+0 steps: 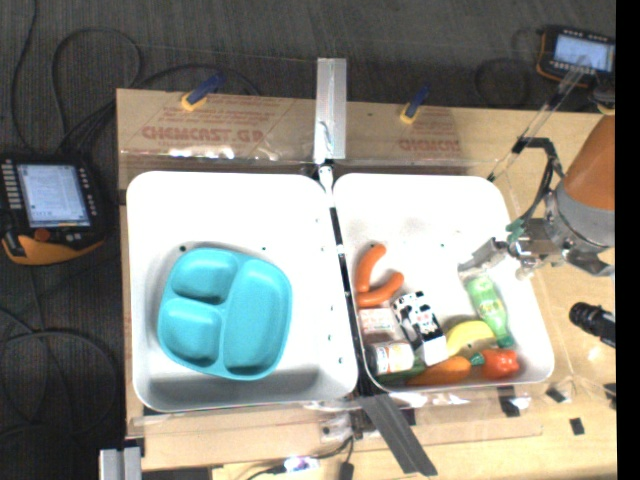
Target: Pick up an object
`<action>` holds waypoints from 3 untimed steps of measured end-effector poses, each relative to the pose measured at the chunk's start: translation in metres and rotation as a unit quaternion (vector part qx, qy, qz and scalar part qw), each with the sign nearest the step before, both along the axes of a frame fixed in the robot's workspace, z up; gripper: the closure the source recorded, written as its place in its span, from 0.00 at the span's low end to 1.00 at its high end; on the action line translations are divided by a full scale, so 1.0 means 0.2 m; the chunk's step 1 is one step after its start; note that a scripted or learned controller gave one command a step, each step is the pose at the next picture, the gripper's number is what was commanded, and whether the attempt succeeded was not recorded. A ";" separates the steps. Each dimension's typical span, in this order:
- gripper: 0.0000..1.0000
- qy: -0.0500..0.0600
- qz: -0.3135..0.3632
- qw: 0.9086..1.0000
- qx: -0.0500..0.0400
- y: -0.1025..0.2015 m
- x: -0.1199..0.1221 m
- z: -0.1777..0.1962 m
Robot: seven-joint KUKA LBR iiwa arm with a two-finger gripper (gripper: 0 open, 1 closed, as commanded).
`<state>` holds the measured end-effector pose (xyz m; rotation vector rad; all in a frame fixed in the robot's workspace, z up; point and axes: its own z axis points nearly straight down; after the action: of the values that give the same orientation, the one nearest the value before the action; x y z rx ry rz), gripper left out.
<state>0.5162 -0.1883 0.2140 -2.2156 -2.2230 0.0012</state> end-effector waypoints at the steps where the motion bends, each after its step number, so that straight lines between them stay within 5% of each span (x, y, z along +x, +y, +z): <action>1: 0.00 -0.003 0.071 0.997 0.002 -0.11 0.08 -0.59; 2: 0.00 -0.002 0.071 0.997 0.002 -0.11 0.08 -0.60; 3: 1.00 -0.002 0.072 0.997 0.003 -0.11 0.08 -0.55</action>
<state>0.5321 -0.2094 0.1032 -2.0502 -2.3752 -0.0083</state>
